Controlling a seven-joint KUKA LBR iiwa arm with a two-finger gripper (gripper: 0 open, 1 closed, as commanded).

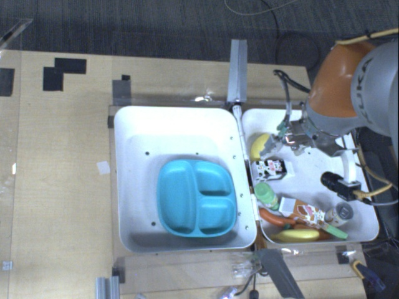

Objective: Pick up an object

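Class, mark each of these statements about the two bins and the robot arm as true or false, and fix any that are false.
1. The blue tray lies in the left bin. True.
2. The gripper is over the left bin. False: it is over the right bin, near the yellow ball.
3. The green object is in the right bin. True.
4. The blue tray has one undivided compartment. False: it has ridges splitting it into several.
5. The right bin holds just one object. False: it holds several.
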